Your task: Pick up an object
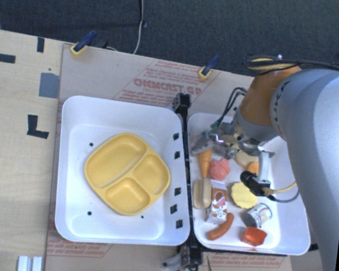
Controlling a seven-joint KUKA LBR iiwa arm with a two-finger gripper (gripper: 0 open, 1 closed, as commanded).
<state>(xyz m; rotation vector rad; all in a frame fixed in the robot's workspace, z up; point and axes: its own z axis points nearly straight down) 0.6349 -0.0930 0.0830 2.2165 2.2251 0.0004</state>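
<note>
The gripper (217, 145) hung low at the upper left of the right bin (297, 241), apparently to reach the carrot (205, 162) and pink ball (219, 169) just below; its grip I cannot tell. The yellow tray (127, 173) lay alone in the left bin (69, 168).

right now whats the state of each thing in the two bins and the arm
yellow tray: lies flat in the left bin, its three compartments bare
carrot: lies in the right bin, near the divider
pink ball: rests beside the carrot
hot dog bun: lies flat
sausage: lies near the front rim
red piece: sits in the front corner
gripper: low over the right bin's back end
</note>
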